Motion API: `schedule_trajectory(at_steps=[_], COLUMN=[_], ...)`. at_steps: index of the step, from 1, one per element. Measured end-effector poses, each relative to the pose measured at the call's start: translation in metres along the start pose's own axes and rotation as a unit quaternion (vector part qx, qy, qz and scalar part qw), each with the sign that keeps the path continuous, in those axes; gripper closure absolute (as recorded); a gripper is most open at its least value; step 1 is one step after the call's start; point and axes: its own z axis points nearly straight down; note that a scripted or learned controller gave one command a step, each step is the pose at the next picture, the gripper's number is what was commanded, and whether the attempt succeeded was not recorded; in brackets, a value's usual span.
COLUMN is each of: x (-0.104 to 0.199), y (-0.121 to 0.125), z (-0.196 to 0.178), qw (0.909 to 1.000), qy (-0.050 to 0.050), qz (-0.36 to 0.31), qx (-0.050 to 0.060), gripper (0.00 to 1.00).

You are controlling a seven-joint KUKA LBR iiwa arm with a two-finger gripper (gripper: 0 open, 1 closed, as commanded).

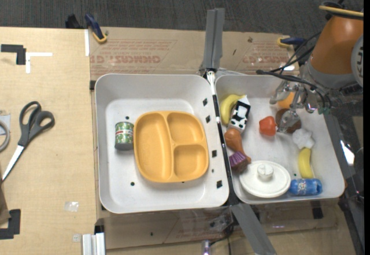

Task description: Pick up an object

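white plastic forms both bins on the surface (52,190). the left bin (107,190) holds a yellow tray (171,146) with three sections, and a green can (124,135) lies just beside it at 9 o'clock. the right bin (337,150) is crowded: a banana (228,107) at 11 o'clock touching a black-and-white carton (240,115), a drumstick (235,139) and a purple piece (238,161) below them, a tomato (267,126) near the middle, a white lid (265,178) at 6 o'clock, a blue bottle (304,187) at 5 o'clock and a second banana (305,162) just above it. the arm (338,45) reaches in from 3 o'clock, and its hand (292,110) hangs low at the bin's 1 o'clock, over a brown item (290,124) with an orange item (284,98) just behind. whether its fingers are spread or pressed together, i cannot tell. scissors (26,129) lie on the surface well apart at 9 o'clock.
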Motion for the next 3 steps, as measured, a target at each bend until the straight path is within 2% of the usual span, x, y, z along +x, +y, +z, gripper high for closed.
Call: schedule_trajectory(at_steps=[1,2,3], x=[-0.011,0.022,0.049], y=[0.039,0.098,0.037], z=[0.0,0.0,0.0], qw=[0.9972,0.9792,0.9881], qy=[-0.001,0.001,0.001], qz=[0.074,0.203,0.154], qx=[0.0,0.001,0.0], gripper=[0.0,0.0,0.0])
